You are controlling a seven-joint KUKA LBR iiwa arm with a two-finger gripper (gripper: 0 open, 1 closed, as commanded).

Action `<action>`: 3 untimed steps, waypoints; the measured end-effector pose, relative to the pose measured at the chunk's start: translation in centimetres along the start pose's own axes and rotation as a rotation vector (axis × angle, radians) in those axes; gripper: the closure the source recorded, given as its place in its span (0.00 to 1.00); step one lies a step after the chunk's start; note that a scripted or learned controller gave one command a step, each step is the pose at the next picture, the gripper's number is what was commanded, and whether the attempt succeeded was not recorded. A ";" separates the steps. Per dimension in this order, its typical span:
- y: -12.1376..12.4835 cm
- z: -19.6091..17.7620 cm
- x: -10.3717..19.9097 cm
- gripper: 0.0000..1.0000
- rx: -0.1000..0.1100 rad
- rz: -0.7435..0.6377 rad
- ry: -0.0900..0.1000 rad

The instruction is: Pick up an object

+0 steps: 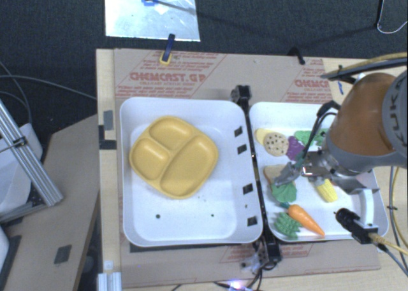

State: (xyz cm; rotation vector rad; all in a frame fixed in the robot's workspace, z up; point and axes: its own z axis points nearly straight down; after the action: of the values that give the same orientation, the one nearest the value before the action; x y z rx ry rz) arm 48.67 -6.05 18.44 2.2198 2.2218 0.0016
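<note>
Down in the right bin (376, 210): the pincer (290, 174), tip low among toy food. Cannot tell whether wide, narrow or holding; too dark and small at the tip to say.

Just below the pincer, perhaps touching: a green leaf (284, 191). Just left of the tip: a tan piece (273, 172). Just above: a purple bunch (295, 148), with a green piece (303, 137) behind it. Up and left, near: a speckled cookie (274, 143). To the right, beside the wrist: a yellow corn (327, 190). Further below, past the leaf: a carrot (305, 218) lying aslant, touching a green ruffled piece (286, 226) at the bin's near corner.

Well to the left, across the divider: the left bin (146, 226), bearing a yellow plate (173, 156) with three sections, tilted on its floor.

Above and right: the grey arm (363, 130), bulking over the right bin's far side.
</note>
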 end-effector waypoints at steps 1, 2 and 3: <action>2.8 0.0 1.8 0.00 -0.002 -0.006 0.000; 4.1 10.4 -3.5 0.00 0.003 0.004 0.000; 4.2 9.0 -3.2 1.00 -0.001 0.000 0.000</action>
State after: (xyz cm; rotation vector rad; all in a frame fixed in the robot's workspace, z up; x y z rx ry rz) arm 52.90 -9.28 9.45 2.2193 2.2217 0.0023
